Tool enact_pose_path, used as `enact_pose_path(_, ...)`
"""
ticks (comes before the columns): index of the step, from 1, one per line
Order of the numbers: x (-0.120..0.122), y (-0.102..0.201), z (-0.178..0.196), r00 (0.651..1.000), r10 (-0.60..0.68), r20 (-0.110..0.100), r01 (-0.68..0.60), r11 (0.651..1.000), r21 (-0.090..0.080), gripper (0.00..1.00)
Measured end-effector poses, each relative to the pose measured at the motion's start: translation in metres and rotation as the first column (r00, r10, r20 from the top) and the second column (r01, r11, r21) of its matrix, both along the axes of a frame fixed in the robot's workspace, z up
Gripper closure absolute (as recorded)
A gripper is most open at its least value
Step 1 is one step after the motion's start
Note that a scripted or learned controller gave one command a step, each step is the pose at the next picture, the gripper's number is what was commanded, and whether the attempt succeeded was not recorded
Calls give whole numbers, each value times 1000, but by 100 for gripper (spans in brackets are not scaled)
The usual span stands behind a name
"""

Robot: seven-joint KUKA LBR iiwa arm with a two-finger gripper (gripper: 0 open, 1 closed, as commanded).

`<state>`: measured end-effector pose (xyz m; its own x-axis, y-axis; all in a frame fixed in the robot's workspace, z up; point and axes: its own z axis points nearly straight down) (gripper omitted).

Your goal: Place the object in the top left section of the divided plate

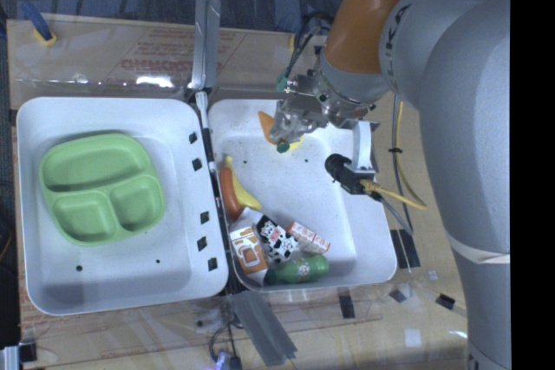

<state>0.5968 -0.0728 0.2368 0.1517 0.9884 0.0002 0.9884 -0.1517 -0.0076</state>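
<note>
Over the right bin (pixel 368 260), near its far wall, the gripper (pixel 286 133) hangs low, just above an orange and yellow piece (pixel 268 124) lying against the bin floor. Whether the fingers are spread or closed I cannot tell; the wrist hides them, and nothing shows clearly held between them. That orange piece is probably the object meant for the plate, though its shape is too masked to name.

The divided plate (pixel 61 212), green, sits in the left bin (pixel 113 290), well apart from the gripper, with its large section toward the far side and two smaller ones nearer.

Risks from here: the piece lies close to the bin's far wall, so a closing grasp may pinch only an edge and let it slip on the lift. The raised ridge (pixel 206 178) between the bins stands across the path; a low carry could knock the object loose there.

A hotdog toy (pixel 231 191) and a pile of small packages (pixel 279 251) crowd the near left corner, but the middle floor is open.
</note>
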Motion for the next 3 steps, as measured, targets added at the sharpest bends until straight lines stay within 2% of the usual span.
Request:
enact_pose_path(1, 27, -11, 46, 996, -86, 4, 86, 996, -2, 100)
enact_pose_path(2, 17, 73, -27, 998, 63, 0, -63, 998, -2, 100)
enact_pose_path(3, -35, 122, -15, 977, 213, 3, -213, 977, -1, 100)
